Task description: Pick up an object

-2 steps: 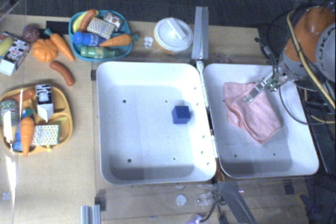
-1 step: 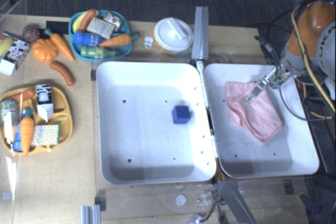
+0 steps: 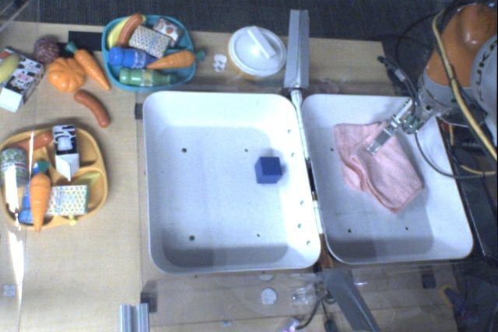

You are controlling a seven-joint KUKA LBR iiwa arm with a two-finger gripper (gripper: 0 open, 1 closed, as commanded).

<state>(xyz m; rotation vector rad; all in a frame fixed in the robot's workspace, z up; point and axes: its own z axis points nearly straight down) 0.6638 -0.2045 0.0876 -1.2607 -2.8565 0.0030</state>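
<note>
Gripper (image 3: 383,139) low on pink cloth (image 3: 379,166) in right bin (image 3: 459,245), finger state unreadable; nothing lifted yet, blue cube (image 3: 268,169) untouched at frame centre.

Right edge of the frame slices through the arm (image 3: 467,43), so most of its orange band runs out of view. The pincer (image 3: 379,144) is tiny over the pink cloth (image 3: 381,166), too small to say how its tips stand or whether they touch the fabric. Far left, a printed carton (image 3: 14,78) is cut by the edge. In the yellow tray (image 3: 93,167) at lower left, the packets overlap and their labels blur beyond reading.
</note>
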